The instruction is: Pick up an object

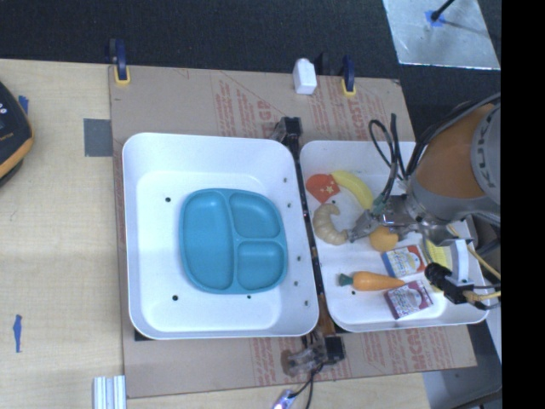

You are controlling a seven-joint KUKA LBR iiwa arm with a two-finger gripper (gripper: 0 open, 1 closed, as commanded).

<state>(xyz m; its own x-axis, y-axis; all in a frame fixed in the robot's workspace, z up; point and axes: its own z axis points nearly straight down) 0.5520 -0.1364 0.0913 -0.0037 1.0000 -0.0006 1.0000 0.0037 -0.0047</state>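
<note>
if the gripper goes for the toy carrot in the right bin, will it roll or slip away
The toy carrot lies on its side on the bin floor, tapered and round, so a sideways nudge would probably roll it in an arc. Its surface looks smooth, perhaps plastic, so fingers may slip off the narrow end. It looks stiff and light, and the packet beside it may block it.

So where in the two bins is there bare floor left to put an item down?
Left bin: bare white floor rings the blue divided plate, widest along its left and top edges. Right bin: crowded with strawberry, banana, croissant, carrot and packets, the end effector among them.
</note>
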